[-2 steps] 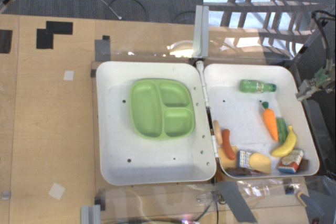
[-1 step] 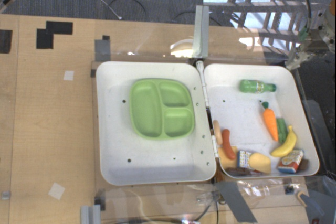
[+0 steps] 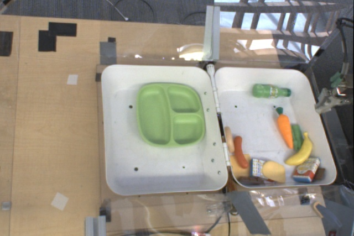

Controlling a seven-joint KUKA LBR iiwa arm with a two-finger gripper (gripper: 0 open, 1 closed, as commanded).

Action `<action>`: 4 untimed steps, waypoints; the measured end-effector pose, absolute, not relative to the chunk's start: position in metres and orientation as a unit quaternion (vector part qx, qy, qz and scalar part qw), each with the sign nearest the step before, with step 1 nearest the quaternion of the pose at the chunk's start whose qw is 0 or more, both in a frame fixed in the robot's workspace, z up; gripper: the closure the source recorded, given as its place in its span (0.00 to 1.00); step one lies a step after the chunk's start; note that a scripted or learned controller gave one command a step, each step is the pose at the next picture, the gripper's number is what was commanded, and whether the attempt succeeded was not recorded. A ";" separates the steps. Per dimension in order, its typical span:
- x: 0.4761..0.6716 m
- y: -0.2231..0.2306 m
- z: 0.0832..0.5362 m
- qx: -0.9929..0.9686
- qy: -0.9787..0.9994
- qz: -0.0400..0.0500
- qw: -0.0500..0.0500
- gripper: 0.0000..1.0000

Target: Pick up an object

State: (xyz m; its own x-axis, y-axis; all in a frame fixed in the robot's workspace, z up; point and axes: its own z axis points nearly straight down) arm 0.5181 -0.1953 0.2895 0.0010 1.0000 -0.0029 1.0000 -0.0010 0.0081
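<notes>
Closest to the camera, crowded along the bottom wall of the right bin [image 3: 310, 81], sits a jumble of toy food: a small carton [image 3: 306, 170] at about 5 o'clock in the bin, a blue-and-white box [image 3: 256, 166] and a pale yellow lump [image 3: 273, 170] near 6 o'clock, and a sausage [image 3: 239, 147] against the left wall at 8 o'clock. A banana [image 3: 300, 152] curves just above the carton, touching a green vegetable [image 3: 297, 135] and lying beside a carrot [image 3: 284, 129] around 4 o'clock. A green bottle [image 3: 270, 91] lies on its side alone near 1 o'clock, well apart from the rest. The left bin [image 3: 119, 119] holds a green divided plate [image 3: 169, 114] at its centre. The arm's end effector [image 3: 332, 94] hangs at the right bin's 3 o'clock rim, outside the wall; whether it is spread or pressed together I cannot tell, and nothing sits in it. To my eye the pick has not begun: this is the approach stage, with no object chosen. The next move calls for swinging inward over the wall and descending on one item. The bottle looks the easiest target, with open floor all round it. The pile at the bottom is hemmed in by the walls and its neighbours, leaving little room there. The worktop [image 3: 50, 119] to the left is open.
</notes>
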 end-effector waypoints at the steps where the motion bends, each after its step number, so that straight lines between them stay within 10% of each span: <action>1: 0.520 -0.194 0.300 0.704 0.710 0.003 0.005 1.00; 4: 0.490 -0.205 0.297 0.815 0.579 0.002 0.003 1.00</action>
